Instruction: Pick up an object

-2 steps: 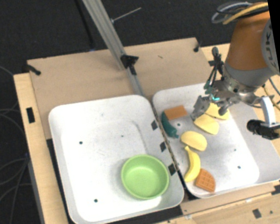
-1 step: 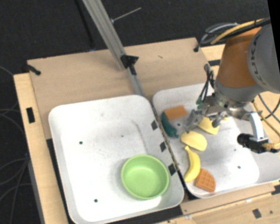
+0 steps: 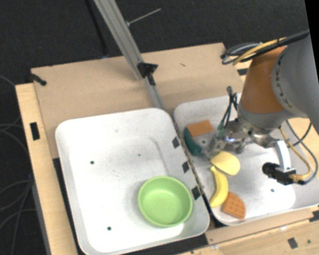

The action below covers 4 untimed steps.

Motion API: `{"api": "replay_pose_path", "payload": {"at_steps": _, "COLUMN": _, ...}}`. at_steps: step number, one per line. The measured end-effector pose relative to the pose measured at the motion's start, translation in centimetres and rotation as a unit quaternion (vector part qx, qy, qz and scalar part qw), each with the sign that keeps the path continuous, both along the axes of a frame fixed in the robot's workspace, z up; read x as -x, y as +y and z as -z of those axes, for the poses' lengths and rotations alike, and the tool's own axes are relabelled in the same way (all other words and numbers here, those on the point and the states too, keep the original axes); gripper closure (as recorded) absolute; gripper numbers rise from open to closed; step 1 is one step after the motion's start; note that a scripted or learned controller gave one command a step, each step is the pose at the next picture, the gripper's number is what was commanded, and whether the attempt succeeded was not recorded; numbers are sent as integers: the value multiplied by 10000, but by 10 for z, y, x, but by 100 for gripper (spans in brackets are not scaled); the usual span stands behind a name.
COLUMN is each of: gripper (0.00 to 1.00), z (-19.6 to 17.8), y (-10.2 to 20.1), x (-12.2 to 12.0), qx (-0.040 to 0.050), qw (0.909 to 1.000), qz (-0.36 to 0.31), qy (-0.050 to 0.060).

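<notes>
Banana (image 3: 219, 187) — no legible writing

We see two white bins: the left bin (image 3: 89, 142) holds a lime-green bowl (image 3: 165, 200). In the right bin (image 3: 305, 190), a yellow banana (image 3: 219, 187) lies beside an orange waffle-patterned piece (image 3: 234, 206); above the banana sit a pale yellow piece (image 3: 226, 164), an orange-brown block (image 3: 200, 129) and a teal item (image 3: 192, 145). The counter (image 3: 91, 87) is tan.
</notes>
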State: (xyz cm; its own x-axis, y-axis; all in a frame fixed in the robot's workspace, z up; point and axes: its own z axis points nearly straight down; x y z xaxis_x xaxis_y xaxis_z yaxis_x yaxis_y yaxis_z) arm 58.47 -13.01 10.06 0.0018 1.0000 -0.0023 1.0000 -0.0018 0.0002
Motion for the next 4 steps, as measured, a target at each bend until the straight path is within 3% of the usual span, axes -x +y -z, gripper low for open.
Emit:
{"api": "replay_pose_path", "payload": {"at_steps": 1, "gripper": 100, "z": -11, "y": 0, "x": -1, "qx": -11, "qw": 10000, "qz": 24, "qy": -21}}
{"api": "replay_pose_path", "payload": {"at_steps": 3, "gripper": 100, "z": -110, "y": 14, "x": 1, "qx": -10, "qw": 10000, "qz": -26, "qy": -9}}
{"api": "replay_pose_path", "payload": {"at_steps": 4, "gripper": 100, "z": -101, "y": 12, "x": 0, "qx": 1, "qw": 10000, "qz": -12, "qy": 3}}
